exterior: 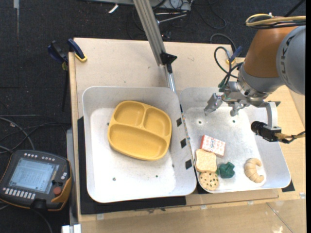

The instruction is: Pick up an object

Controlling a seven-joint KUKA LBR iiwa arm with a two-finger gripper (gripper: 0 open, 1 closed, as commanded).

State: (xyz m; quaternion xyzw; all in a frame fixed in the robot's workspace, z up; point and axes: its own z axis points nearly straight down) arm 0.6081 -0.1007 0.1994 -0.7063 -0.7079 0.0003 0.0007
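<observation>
In the right bin (pixel 243 130), along its near side, lie a small pink-and-white box (pixel 213 144), a slice of toast (pixel 206 160), a cookie (pixel 209 180), a green broccoli piece (pixel 226 169) and a croissant (pixel 254 170). My gripper (pixel 224 105) hangs over the far part of this bin, well behind the box. Its two fingers are spread apart and there is nothing between them.
A yellow divided plate (pixel 140 129) rests in the left bin (pixel 97 144). A slanted metal pole (pixel 150 25) crosses above the far edge of the bins. A teach pendant (pixel 31 178) lies on the floor at left. Blue clamps (pixel 60 50) grip the bench's far-left corner.
</observation>
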